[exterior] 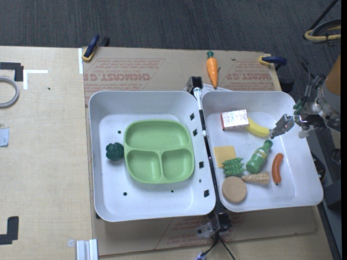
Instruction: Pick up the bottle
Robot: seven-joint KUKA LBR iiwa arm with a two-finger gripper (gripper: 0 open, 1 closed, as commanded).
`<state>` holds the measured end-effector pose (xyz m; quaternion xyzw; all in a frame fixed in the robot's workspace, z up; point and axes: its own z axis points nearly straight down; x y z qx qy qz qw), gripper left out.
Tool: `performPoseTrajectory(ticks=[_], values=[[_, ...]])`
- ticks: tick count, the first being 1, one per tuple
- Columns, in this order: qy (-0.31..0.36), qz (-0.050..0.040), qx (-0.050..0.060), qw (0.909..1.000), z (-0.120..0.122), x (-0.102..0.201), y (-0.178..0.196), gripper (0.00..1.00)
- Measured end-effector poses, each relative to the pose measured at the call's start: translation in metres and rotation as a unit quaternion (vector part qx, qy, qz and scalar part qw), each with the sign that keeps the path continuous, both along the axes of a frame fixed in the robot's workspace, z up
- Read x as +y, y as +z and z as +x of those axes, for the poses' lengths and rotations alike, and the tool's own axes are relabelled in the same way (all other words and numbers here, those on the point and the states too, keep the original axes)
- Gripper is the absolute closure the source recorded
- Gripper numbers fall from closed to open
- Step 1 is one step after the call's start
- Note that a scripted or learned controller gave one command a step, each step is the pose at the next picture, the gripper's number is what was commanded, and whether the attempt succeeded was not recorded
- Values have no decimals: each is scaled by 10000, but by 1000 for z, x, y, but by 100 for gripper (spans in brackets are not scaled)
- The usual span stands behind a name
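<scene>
Bottle (259,157) — green, lying tilted in the right bin (303,194), its cap pointing up toward the far right, between the green toy vegetable (233,167) on its left and the red sausage (277,168) on its right. Just beyond its cap hangs the gripper (282,125), close to the banana (258,128); whether its fingers are parted I cannot tell. This looks like the approach step — nothing is held yet. Next, the gripper likely needs to come down a little nearer and left, squarely over the bottle's body.
</scene>
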<state>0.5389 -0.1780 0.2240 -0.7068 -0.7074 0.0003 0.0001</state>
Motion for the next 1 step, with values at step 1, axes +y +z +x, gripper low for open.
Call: performPoseTrajectory(ticks=[1], values=[[6, -5, -3, 10000, 0, 0, 9, 100]])
